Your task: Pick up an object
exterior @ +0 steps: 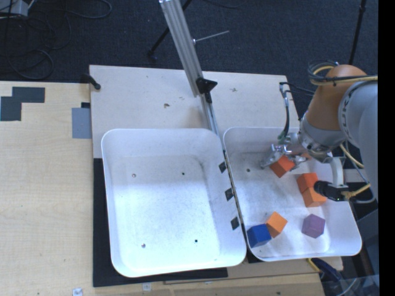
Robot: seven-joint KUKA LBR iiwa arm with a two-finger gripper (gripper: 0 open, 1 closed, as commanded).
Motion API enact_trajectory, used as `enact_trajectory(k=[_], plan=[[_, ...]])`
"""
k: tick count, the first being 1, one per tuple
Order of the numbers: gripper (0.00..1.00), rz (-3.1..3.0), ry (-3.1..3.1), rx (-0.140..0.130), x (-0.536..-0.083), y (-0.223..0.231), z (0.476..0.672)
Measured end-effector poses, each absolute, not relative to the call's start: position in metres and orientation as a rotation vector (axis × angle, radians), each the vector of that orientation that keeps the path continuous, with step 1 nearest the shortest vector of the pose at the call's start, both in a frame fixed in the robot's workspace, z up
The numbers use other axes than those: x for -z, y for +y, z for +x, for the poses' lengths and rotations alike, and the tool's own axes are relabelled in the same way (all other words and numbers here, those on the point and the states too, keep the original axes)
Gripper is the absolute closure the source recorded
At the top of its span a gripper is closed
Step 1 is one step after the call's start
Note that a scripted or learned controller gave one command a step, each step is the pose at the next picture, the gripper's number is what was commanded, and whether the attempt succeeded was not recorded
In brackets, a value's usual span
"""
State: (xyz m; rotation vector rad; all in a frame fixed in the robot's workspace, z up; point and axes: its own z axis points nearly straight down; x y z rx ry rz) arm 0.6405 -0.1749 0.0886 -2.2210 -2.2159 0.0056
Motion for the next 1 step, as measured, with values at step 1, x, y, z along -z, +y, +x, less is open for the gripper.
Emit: enact_trajectory(k=[1], plan=[[1.00,-2.220,-2.218,-0.004,-0.1003,-0.1744,0.6416]])
